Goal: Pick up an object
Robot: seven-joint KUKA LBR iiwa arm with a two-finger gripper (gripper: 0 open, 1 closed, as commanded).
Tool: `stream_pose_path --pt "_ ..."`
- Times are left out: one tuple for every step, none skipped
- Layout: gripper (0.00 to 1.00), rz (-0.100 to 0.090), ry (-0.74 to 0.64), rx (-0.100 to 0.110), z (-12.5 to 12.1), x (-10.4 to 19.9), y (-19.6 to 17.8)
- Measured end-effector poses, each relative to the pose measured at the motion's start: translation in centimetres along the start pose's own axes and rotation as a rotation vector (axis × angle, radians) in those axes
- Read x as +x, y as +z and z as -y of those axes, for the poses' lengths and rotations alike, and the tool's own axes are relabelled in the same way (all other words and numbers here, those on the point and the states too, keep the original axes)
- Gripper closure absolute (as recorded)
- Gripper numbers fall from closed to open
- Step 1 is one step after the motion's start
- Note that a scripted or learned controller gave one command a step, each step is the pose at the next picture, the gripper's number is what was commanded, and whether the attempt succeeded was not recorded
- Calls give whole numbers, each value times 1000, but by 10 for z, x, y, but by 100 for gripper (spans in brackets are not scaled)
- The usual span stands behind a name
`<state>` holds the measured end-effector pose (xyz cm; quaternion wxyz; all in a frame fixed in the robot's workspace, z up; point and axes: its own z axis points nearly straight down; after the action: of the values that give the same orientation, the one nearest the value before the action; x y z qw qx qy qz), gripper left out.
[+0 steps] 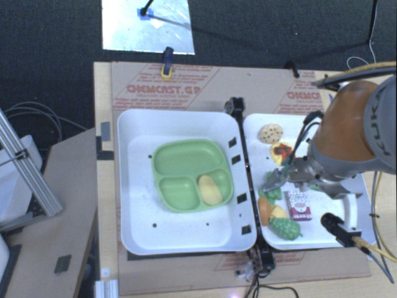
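My arm [356,126] comes in from the right, its orange band uppermost and the grey wrist section beneath it, bent downward and leftward. My end effector [277,180] sits low at the arm's left end, pointing left and slightly down. Whether its tips are parted or closed cannot be made out from above.

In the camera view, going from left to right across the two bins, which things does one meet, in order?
Left bin → green divided tray → yellow food piece lying in the tray's lower right compartment → black divider between the bins → right bin with its toy foods, such as the cookie → the arm's orange band.
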<state>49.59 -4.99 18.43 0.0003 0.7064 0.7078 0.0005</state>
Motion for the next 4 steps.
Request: stream_pose_path --pt "0 -4 -11 1 9 80 0" --pt "0 4 5 -6 -57 15 -1" --pt "0 2 4 0 -98 -38 73" --pt "0 -5 5 40 -154 -58 99"
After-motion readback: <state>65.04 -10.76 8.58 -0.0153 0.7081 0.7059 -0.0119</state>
